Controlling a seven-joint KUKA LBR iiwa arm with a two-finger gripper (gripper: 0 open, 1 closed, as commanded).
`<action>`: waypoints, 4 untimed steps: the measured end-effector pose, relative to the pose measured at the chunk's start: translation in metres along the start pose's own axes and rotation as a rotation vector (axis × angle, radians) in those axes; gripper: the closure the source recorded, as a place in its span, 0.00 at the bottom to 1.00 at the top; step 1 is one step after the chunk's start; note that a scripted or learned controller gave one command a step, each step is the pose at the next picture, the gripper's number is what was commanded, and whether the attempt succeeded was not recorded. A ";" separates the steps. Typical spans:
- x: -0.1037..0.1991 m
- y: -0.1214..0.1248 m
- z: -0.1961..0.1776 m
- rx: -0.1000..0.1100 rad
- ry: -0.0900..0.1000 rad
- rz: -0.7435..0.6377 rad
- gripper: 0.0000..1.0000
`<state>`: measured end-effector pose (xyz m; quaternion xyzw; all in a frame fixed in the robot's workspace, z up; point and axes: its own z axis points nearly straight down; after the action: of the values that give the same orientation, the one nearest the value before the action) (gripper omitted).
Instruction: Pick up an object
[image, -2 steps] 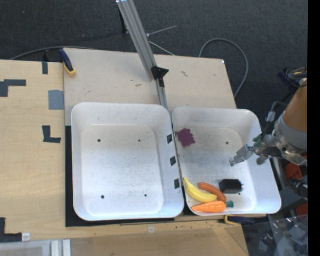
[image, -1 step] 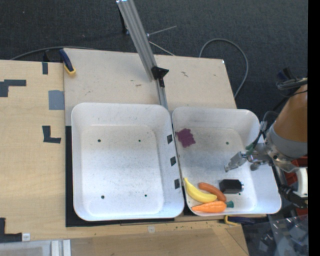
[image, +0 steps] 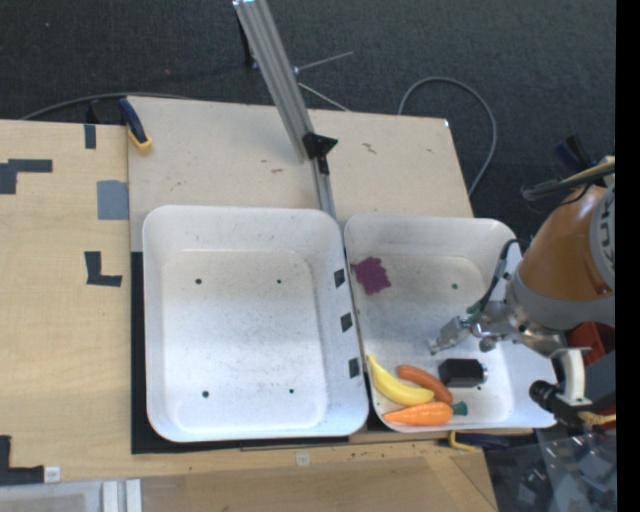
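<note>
Four things are lying in the right bin (image: 420, 235): nearest the camera, along the bin's front edge, an orange carrot (image: 420, 414) is lying just beside a yellow banana (image: 393, 386) and a smaller red-orange carrot (image: 425, 380), with a black block (image: 462, 372) sitting close behind them. Just beyond the block, the gripper (image: 458, 331) is hanging over the bin floor; how wide it is standing I cannot tell. Farther back, a purple piece (image: 371, 274) is resting alone. The left bin (image: 160, 300) is sitting alongside.
</note>
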<state>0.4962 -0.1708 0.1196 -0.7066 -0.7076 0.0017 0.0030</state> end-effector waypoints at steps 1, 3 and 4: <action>0.000 0.001 -0.013 -0.003 -0.001 -0.001 1.00; 0.004 0.002 -0.118 -0.012 -0.004 -0.001 1.00; 0.004 0.003 -0.171 -0.011 -0.004 -0.001 1.00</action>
<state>0.5000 -0.1674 0.2903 -0.7064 -0.7078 -0.0009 -0.0023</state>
